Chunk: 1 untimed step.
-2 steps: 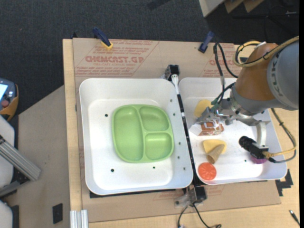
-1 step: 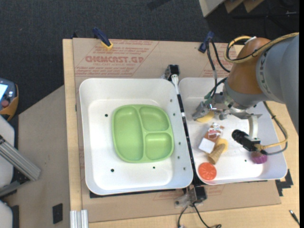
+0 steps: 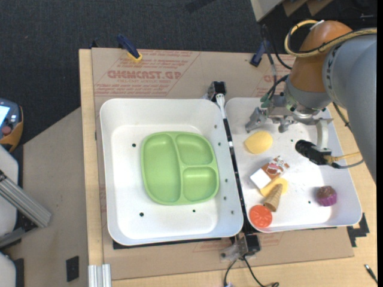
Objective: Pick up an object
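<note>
My gripper [image 3: 269,122] hangs over the back of the right bin [image 3: 344,211], open, with nothing between its fingers. Just in front of it and slightly left lies a yellow lemon-shaped object [image 3: 258,142], apart from the fingertips. Further forward are a small white block with a red and brown piece on it [image 3: 269,172], a toy ice-cream cone [image 3: 273,195], an orange-red disc [image 3: 261,216] and a purple lump [image 3: 326,195]. All lie loose on the bin floor.
The left bin [image 3: 114,160] holds a green divided plate [image 3: 178,167]. A black divider strip [image 3: 228,142] runs between the two bins. The cardboard bench top [image 3: 149,70] surrounds them, with clamps at the back edge.
</note>
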### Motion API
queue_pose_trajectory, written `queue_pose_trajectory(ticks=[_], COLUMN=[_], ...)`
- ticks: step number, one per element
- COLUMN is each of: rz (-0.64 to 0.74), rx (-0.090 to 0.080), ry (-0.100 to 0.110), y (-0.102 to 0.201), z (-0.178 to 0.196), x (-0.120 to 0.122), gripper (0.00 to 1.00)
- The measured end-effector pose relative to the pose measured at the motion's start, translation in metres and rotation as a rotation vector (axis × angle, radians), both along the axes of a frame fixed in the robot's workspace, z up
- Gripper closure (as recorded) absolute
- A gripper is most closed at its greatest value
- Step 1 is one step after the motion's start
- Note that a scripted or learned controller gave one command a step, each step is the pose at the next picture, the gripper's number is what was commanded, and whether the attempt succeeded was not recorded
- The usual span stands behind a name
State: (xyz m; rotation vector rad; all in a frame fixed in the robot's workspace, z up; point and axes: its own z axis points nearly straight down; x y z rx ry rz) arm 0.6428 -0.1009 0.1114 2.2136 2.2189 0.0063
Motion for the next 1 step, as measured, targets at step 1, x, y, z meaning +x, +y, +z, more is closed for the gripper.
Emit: queue_pose_trajectory(ticks=[1], rz=[0.0], rx=[0.0], ry=[0.0], y=[-0.0068], z=[0.0333], x=[0.0259], gripper=[0.0])
